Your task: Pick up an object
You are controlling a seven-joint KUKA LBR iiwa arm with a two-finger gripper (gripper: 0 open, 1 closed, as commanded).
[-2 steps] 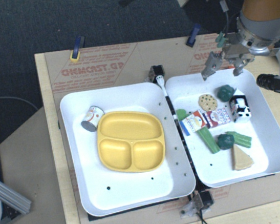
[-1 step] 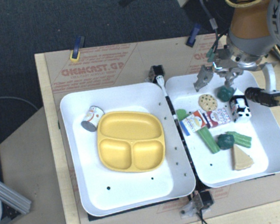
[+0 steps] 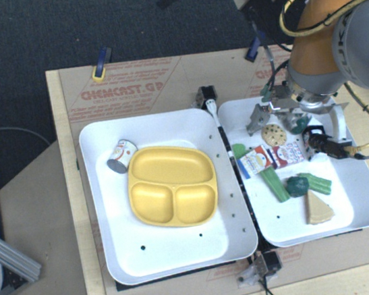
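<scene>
My gripper (image 3: 281,116) hangs low over the far part of the right bin (image 3: 360,183), under the grey arm with its orange band (image 3: 317,22). Just below it a round speckled cookie (image 3: 274,135) lies on the bin floor, close to the gripper or touching it; I cannot tell which. Nearer the front lie a red and white packet (image 3: 271,157), a long green stick (image 3: 272,181), a dark green lump (image 3: 297,185), a green piece (image 3: 320,184) and a tan wedge (image 3: 319,210). A small green bit (image 3: 239,149) sits by the bin's left wall.
The left bin (image 3: 115,235) holds a yellow divided plate (image 3: 173,184) and a small can (image 3: 122,155) lying on its side at the far left. A black divider rail (image 3: 231,164) runs between the bins. Cables (image 3: 365,146) trail to the right of the gripper.
</scene>
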